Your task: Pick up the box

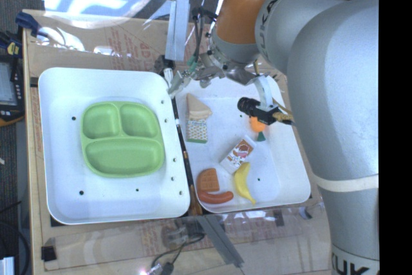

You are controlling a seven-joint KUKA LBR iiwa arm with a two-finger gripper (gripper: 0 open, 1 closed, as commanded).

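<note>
The left white bin (55,158) holds one green three-part plastic plate (122,138). The right white bin (283,170) holds five things: one small white-and-red cardboard box (237,155) near its middle, one yellow banana (243,182) just beside it, one reddish-brown sausage (214,188), one tan wedge (197,114), one orange piece (259,125). The gripper (188,76) hangs over that bin's far-left corner, apart from the box; released or clenched, I cannot tell.

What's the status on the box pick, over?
Gripper at right bin's far-left corner, well off the box. Box flat mid-bin, not grasped. Banana close beside its near end.
</note>
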